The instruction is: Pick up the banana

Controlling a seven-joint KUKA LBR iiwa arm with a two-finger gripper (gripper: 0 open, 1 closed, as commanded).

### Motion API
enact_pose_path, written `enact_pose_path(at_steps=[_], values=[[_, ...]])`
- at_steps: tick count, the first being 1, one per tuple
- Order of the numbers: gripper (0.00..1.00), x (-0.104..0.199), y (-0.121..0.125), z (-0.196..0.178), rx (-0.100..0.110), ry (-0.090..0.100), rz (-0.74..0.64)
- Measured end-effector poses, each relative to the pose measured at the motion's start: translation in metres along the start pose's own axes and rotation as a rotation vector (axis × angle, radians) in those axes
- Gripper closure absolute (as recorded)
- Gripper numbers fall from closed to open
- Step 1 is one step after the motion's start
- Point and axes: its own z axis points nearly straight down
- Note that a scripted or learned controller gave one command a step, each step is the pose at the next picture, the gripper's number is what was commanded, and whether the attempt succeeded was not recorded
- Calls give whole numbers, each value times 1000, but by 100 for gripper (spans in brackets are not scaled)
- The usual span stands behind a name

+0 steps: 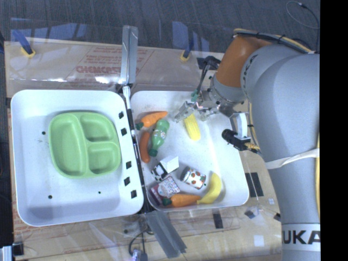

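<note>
The yellow banana (213, 188) lies curved in the right bin's near right corner, touching a small printed can (194, 179) and a carrot (182, 200). My gripper (188, 109) hovers at the far side of the same bin, its metal fingers spread open just above a yellow corn cob (192, 127). Nothing is between the fingers. The banana is well apart from the gripper, toward the bin's near edge.
The right bin (231, 162) also holds a green bottle (159, 135), two more carrots (151, 118) (144, 145), a small black and white item (164, 167) and a dark packet (167, 187). A green divided plate (85, 144) sits in the left bin (27, 167). The arm's bulk covers the right side.
</note>
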Motion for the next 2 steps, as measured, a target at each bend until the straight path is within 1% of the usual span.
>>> enact_pose_path(at_steps=[1, 2], values=[[100, 1, 1, -11, 0, 0, -6], [100, 44, 2, -119, -1, 0, 201]])
